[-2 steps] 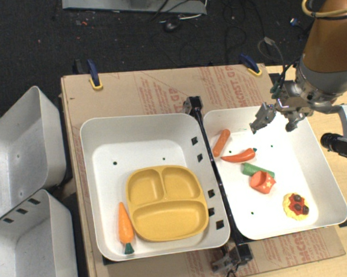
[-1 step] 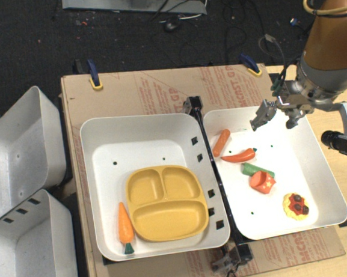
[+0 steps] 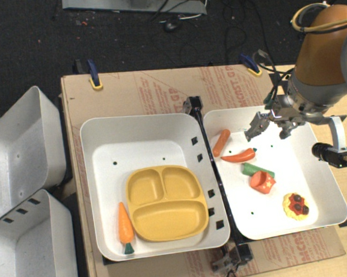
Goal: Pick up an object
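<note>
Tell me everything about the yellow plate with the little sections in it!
The yellow plate looks like smooth plastic, a rounded rectangle with three compartments: two smaller ones at the far side and one long one at the near side, split by raised ridges. Nothing lies in them. It sits flat on the floor of the left bin, toward its near edge. A toy carrot lies right beside its left rim, green tip pointing toward the near wall; whether they touch is unclear.

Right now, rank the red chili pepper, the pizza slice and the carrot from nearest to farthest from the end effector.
1. Red chili pepper, right bin, just below the end effector.
2. Pizza slice, right bin's near corner.
3. Carrot, left bin, beside the yellow plate.
</note>
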Available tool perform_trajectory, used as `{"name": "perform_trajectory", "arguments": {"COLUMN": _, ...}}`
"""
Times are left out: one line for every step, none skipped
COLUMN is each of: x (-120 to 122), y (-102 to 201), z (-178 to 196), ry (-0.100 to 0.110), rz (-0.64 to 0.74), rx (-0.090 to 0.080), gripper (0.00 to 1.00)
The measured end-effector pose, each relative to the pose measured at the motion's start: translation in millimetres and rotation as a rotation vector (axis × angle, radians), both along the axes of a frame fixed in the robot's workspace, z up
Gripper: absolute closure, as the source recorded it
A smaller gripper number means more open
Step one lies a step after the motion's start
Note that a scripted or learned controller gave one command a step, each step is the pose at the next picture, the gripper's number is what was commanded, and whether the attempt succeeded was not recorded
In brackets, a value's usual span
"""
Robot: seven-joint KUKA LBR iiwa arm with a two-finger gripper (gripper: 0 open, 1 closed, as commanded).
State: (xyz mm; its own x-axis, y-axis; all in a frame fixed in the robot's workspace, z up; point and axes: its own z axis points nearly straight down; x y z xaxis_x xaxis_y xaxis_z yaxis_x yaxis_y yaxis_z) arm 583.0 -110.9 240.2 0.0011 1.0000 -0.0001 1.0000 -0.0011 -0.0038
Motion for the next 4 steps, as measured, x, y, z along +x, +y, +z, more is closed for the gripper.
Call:
{"name": "perform_trajectory", "arguments": {"x": 4, "y": -7, "z": -59, "ry": 0.002, "rz": 0.000, "rx": 0.000, "gripper": 0.00}}
{"name": "perform_trajectory", "arguments": {"x": 3, "y": -14, "z": -121, "ry": 0.002, "rz": 0.000, "rx": 0.000, "gripper": 0.00}}
{"name": "perform_trajectory", "arguments": {"x": 4, "y": -14, "z": -107, "ry": -0.004, "rz": -0.001, "rx": 0.000, "gripper": 1.00}}
{"name": "perform_trajectory", "arguments": {"x": 5, "y": -19, "z": -44, "ry": -0.009, "rz": 0.001, "rx": -0.002, "gripper": 1.00}}
